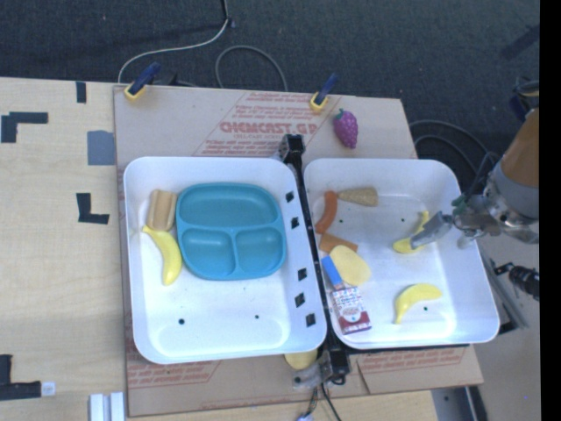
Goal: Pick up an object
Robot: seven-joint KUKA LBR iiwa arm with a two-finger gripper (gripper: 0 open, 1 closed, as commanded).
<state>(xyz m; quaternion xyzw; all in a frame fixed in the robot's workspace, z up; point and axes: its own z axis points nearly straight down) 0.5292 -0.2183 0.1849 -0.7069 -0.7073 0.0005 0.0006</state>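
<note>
Lying in the right bin (456, 187), a small yellow piece (405, 246), touching the tool (428, 233) at its left tip. Cannot tell how the tool stands

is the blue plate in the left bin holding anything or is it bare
Bare. The blue plate lies flat in the left bin, its compartments showing plain blue. The banana and bread-like piece lie beside it, not on it.
</note>
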